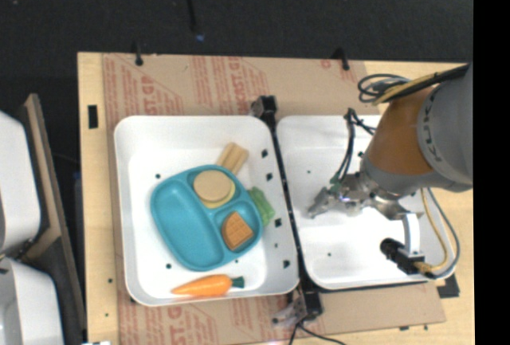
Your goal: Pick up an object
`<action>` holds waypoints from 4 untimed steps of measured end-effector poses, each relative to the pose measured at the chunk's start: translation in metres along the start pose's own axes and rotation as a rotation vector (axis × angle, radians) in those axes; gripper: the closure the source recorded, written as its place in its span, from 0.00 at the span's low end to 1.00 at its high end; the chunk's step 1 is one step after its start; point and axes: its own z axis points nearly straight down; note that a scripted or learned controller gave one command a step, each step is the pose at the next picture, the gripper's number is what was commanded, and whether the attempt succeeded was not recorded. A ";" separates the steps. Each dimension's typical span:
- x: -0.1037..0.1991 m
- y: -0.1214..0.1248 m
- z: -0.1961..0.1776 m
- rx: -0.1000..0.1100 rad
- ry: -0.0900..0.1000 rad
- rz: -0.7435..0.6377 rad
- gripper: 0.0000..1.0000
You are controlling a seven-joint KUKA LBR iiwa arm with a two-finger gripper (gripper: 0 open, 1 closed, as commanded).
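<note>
- The arm comes in from the right, its grey body and orange band covering much of the right bin; the far right of the arm is cut off at the frame edge.
- The pincer sits low over the right bin's floor, near its middle-left. Its tip is small and blurred, a grey shape with a faint purplish glint, and I cannot tell whether it is parted or closed, nor whether anything is in it.
- The objects lie in the left bin, well apart from the pincer, across the divider between the two bins.
- A blue compartment tray lies tilted in the middle of the left bin. A round tan disc rests in its upper compartment, and a brown, bread-like piece in its right-hand compartment.
- A tan wooden block pokes out just above the tray; its lower end is hidden behind the disc and the tray rim.
- A green item shows at the tray's right edge, partly hidden by it; what it is cannot be made out.
- An orange carrot with a green end lies near the front wall of the left bin, just below the tray.
- Cables loop beside the arm over the right bin's right side.
- Both bins sit on the counter, which is covered in brown cardboard with red print too small to read.
</note>
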 end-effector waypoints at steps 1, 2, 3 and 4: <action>-0.001 0.001 -0.012 -0.005 0.000 0.001 1.00; -0.008 -0.005 -0.068 -0.008 -0.001 0.001 1.00; -0.009 -0.004 -0.119 -0.009 -0.001 -0.001 1.00; 0.038 0.021 -0.127 -0.005 0.000 -0.005 1.00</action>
